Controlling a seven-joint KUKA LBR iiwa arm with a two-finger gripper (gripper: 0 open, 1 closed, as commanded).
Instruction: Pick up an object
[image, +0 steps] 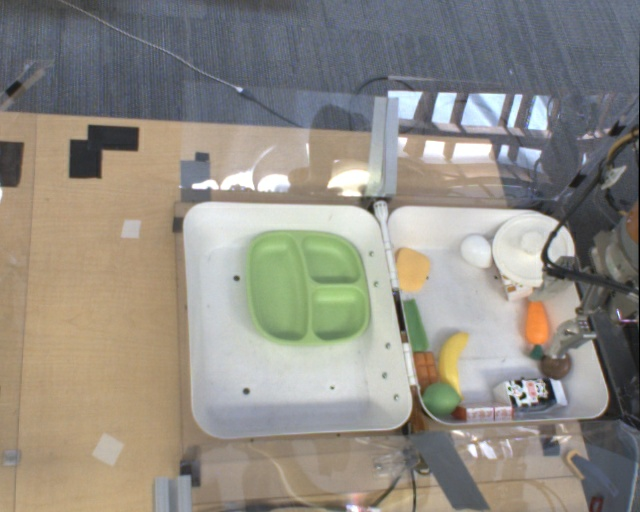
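Gripper (566, 340) hung at about four o'clock in the view, low over the right edge of the right white bin (470, 300). Whether it was spread or pressed together could not be told, since the metal parts were small and partly hidden by the arm (615, 260), which entered from three o'clock with black cables looping over it. Nothing could be seen held by it.

Just beside the gripper, at its nine o'clock, an orange carrot (538, 322) lay upright with its green stub toward six o'clock. At the gripper's six o'clock a small dark brown round object (555, 365) sat, and below that a black-and-white patterned carton (530, 393) lay on its side along the bin's bottom wall. At the gripper's eleven o'clock stood a white cup-like container (525, 248), with a white egg (476, 249) just to its nine o'clock.

Farther toward nine o'clock, a yellow banana (453, 357) lay in the bin's lower middle, a green round fruit (439, 399) touching its lower end. A brown block (425, 367) and a green bar (414, 324) lay along the bin's left wall, and a tan rounded piece (411, 268) sat near the upper left corner.

Beyond the divider, the left white bin (220, 330) held a green three-compartment plate (306, 287).
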